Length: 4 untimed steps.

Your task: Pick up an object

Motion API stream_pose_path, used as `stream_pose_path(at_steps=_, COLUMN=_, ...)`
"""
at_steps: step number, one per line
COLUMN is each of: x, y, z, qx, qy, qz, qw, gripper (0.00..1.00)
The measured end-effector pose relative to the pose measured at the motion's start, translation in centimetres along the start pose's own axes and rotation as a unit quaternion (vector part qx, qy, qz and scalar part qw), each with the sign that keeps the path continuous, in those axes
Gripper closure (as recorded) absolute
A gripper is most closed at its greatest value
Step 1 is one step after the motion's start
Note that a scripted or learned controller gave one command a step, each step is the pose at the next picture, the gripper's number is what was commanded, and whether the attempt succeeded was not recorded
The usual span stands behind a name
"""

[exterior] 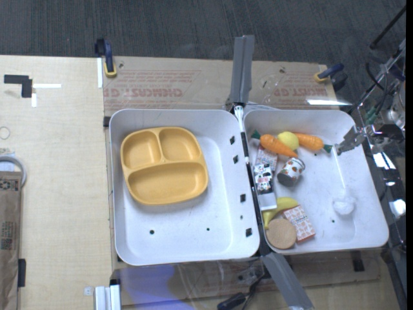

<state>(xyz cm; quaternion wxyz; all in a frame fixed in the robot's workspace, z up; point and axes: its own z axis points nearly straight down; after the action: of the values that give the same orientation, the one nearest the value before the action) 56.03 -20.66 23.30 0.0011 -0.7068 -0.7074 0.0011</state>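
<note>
I see nothing lifted yet: the carrots (279, 146), cup (292, 170) and cookie (281, 234) all lie in the right bin (361, 237), and I cannot tell the gripper's (361, 133) state at its far edge.

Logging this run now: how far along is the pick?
Nothing looks picked yet. The carrots, lemon and cookie lie in the right bin, the yellow plate in the left. The gripper sits at the right bin's edge, nothing visibly between its fingers. The whole grasp and lift remain.

divided plate (164, 165) in left bin (129, 237); carrots (279, 146) in right bin (361, 205)
</note>
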Motion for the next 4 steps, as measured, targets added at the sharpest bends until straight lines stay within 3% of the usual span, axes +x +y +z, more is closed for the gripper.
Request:
stream_pose_path(at_steps=1, x=0.9, y=4.3, z=10.5, qx=-0.001, qy=0.000, qz=-0.201, qw=0.9795, gripper=0.00)
stream_pose_path(at_steps=2, x=0.9, y=3.2, z=9.9, qx=-0.001, qy=0.000, qz=-0.065, qw=0.9979, gripper=0.00)
stream_pose_path(at_steps=3, x=0.3, y=8.5, z=14.1, qx=-0.002, qy=-0.001, qz=-0.148, qw=0.9889, gripper=0.00)
stream_pose_path(at_steps=4, x=0.4, y=8.5, z=13.2, qx=-0.001, qy=-0.002, qz=-0.150, qw=0.9887, gripper=1.00)
